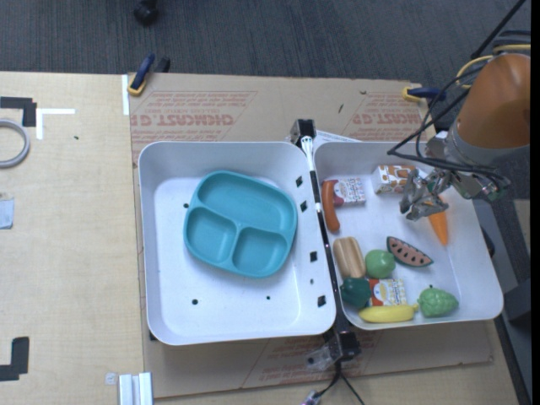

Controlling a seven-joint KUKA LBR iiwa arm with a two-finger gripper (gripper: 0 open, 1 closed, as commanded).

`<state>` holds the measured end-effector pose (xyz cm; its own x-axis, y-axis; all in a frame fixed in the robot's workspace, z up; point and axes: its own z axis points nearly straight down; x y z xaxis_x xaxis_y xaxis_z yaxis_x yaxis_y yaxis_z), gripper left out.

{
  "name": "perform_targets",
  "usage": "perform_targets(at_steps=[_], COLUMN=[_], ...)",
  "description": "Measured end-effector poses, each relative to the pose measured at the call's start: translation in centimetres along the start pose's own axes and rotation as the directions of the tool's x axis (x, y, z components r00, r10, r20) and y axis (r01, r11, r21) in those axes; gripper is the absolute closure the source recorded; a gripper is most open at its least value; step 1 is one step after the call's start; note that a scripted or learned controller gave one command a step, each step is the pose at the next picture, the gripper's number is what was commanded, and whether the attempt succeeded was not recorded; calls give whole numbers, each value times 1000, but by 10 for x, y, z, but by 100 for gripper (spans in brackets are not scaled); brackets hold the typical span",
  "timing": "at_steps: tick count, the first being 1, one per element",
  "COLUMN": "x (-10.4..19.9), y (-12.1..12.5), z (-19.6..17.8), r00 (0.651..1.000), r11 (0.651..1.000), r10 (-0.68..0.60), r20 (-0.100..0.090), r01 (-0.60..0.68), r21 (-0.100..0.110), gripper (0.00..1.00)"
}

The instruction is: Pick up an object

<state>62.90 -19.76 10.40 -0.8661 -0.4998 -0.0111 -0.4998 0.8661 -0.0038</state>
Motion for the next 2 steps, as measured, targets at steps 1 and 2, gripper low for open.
perform_targets(at_steps=[1,2], x=[0,-9], y=[0,27], z=[0,11], r00=[1000,937], r11=[1000,937], r10=[-1,-350], r20=[0,-5], r01=[1,350], r21=[0,-6], gripper=[0,0])
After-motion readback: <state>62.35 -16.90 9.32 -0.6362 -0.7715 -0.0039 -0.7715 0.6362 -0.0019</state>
